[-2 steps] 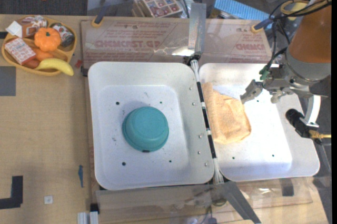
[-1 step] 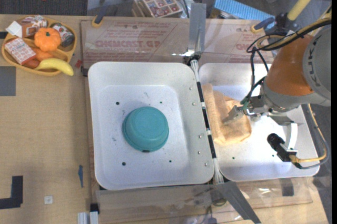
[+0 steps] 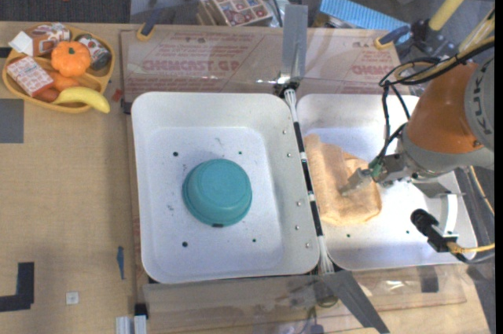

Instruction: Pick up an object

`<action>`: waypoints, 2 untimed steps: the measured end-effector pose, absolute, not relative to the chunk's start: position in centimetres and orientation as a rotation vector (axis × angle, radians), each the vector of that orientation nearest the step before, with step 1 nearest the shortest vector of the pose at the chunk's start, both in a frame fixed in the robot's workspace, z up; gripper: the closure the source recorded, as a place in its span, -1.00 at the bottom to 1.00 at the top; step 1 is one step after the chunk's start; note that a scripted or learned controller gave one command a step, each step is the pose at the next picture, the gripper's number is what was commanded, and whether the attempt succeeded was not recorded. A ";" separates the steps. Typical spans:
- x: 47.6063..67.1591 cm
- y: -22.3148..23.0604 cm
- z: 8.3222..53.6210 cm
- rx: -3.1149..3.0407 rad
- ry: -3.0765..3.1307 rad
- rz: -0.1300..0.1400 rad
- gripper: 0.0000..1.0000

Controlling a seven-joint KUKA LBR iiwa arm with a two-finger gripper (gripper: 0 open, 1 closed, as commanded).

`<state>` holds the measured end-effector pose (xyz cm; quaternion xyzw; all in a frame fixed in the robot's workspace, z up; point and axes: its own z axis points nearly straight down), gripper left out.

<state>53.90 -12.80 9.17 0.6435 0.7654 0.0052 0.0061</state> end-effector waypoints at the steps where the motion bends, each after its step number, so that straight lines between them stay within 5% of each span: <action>1: 52.8 -11.7 9.2 2.001 2.402 0.013 -1.00; 2: 54.4 -10.9 9.1 1.955 2.441 0.010 -1.00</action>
